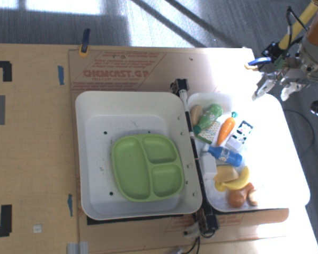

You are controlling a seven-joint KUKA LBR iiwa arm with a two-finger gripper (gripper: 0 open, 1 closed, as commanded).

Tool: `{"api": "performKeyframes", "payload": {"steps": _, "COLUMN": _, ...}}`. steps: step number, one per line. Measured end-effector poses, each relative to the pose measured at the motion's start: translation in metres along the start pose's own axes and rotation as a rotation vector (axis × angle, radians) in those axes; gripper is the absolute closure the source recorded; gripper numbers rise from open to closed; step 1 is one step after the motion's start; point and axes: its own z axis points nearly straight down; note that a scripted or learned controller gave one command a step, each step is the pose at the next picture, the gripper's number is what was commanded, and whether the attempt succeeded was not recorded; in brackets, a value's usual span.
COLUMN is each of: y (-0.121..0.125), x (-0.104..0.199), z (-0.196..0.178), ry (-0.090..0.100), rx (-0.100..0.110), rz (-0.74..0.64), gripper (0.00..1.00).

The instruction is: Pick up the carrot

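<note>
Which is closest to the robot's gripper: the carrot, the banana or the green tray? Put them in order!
Measured from the gripper, hanging over the right bin's upper right corner:
1. Carrot, upper part of the right bin.
2. Banana, lower down in the same bin.
3. Green tray, in the left bin.

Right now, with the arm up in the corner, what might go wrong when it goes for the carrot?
The carrot lies packed among other items: a green packet on one side, a blue bottle at its lower tip. The end effector could well nudge or grab a neighbour instead. The carrot is also narrow and rounded, so it may slip out.
</note>
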Motion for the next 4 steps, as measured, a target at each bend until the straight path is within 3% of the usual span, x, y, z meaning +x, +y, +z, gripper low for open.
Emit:
{"api": "performKeyframes", "payload": {"steps": 1, "y": -0.001, "x": 0.027, "z": 0.146, "ry": -0.003, "rx": -0.01, "rz": 0.188, "gripper": 0.0}}
{"api": "performKeyframes", "payload": {"steps": 2, "y": -0.005, "x": 0.04, "z": 0.165, "ry": -0.002, "rx": -0.008, "rz": 0.213, "gripper": 0.0}}
{"api": "performKeyframes", "payload": {"steps": 3, "y": -0.006, "x": 0.041, "z": 0.157, "ry": -0.001, "rx": -0.001, "rz": 0.213, "gripper": 1.0}}
{"api": "performKeyframes", "payload": {"steps": 4, "y": -0.005, "x": 0.041, "z": 0.157, "ry": 0.0, "rx": -0.002, "rz": 0.213, "gripper": 0.0}}
